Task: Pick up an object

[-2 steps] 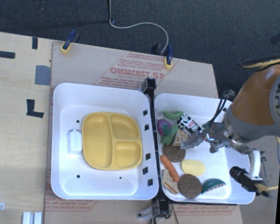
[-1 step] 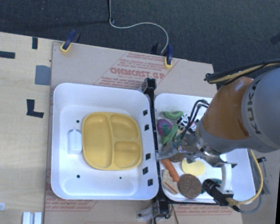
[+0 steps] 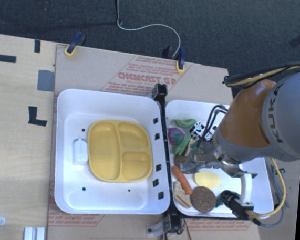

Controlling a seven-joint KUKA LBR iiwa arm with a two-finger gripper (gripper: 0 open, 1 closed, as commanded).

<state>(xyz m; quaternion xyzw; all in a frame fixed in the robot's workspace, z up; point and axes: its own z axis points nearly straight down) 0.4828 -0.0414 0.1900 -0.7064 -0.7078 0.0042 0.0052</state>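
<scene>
The gripper (image 3: 192, 159) is down in the right bin (image 3: 261, 193), at the middle right of the frame, among a heap of small toys; whether its jaws are open or closed cannot be told, since the wrist hides them, and nothing can be seen gripped. Just beside it lie a purple-and-green piece (image 3: 179, 137), a green piece (image 3: 185, 123), an orange carrot (image 3: 181, 180), a pale yellow oval (image 3: 207, 179) and a brown round disc (image 3: 203, 199). The left bin (image 3: 64, 135) holds a yellow divided tray (image 3: 119, 151). Above the bins, red print on the cardboard sheet (image 3: 117, 74) reads roughly "CHEMCAST GP".
</scene>
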